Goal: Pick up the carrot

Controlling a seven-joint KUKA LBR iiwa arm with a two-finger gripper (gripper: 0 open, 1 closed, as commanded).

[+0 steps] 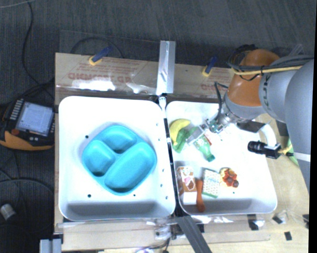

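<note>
The gripper [215,125] hovers near the banana [177,127], apart from the carrot [199,195].

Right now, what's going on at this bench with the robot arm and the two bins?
A grey arm reaches in from the right over the right-hand bin. Its pincer sits near the back of that bin, close to a green bottle and a banana. The carrot it should pick up lies at the bin's front edge, beside small packets, well apart from the pincer and untouched. The left-hand bin holds a blue divided dish.
</note>
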